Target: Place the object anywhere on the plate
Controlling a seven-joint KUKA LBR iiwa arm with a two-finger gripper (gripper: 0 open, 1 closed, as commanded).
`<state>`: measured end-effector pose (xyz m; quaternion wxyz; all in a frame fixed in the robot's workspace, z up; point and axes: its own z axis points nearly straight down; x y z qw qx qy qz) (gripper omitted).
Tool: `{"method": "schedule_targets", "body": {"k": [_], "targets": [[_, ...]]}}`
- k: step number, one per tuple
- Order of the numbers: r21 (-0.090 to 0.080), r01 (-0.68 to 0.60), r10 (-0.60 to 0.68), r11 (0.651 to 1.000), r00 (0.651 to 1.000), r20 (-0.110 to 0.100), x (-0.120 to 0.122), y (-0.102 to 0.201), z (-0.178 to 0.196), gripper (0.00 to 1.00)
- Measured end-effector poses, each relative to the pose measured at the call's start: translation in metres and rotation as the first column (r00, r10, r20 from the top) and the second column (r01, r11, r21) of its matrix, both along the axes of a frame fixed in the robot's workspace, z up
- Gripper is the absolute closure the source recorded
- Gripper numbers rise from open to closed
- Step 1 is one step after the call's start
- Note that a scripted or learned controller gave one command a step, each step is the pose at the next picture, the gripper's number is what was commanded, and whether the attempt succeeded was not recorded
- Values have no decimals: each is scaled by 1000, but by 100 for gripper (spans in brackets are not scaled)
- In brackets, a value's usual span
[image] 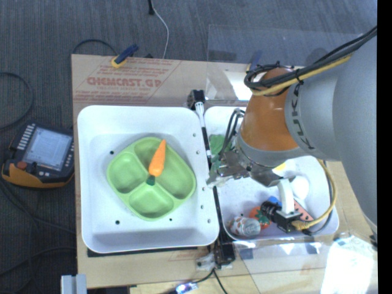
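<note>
The arm (306,115) ran out past the right and top edges, so its base was cut off. Its bulk covered much of the right bin (318,225), hiding the bin's upper half and whatever lay there. The gripper (228,169) was tucked under the wrist; its fingers could not be made out. A green thing (216,144) beside it showed only in part. The small objects (269,216) in that bin were too jumbled and blurred to identify.

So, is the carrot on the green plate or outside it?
On it. The carrot lies across the divided green plate in the left bin.
</note>
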<state>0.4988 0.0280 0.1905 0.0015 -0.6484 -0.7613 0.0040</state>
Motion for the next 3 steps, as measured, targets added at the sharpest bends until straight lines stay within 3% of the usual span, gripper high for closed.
{"method": "schedule_targets", "body": {"k": [1, 2, 3], "targets": [[3, 378, -378, 926, 926, 9, -14, 47, 127, 100], [0, 662, -661, 750, 750, 8, -2, 143, 175, 100], [-1, 664, -664, 748, 748, 8, -1, 142, 175, 0]]}}
